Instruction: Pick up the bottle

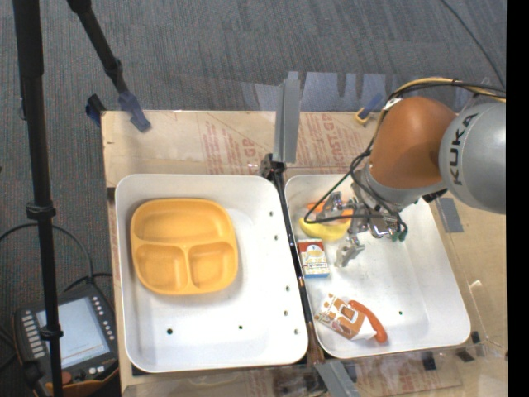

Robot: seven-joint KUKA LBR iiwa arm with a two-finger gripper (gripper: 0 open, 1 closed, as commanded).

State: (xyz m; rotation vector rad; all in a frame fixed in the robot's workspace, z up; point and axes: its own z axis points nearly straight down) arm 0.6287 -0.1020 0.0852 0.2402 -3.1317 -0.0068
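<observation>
A white and orange bottle (351, 319) lies on its side near the front of the right bin (421, 304). My gripper (350, 246) hangs low over the middle of that bin, behind the bottle and apart from it. It sits just right of a small red and white carton (314, 260) and next to a yellow object (322, 227). Nothing shows in the gripper. The orange-banded wrist (409, 143) covers the bin's back right part.
An orange divided plate (185, 245) lies in the left bin (248, 337). A grey post (288, 126) stands behind the wall between the bins. A black tripod (33, 180) and a tablet (70, 331) stand left of the bench.
</observation>
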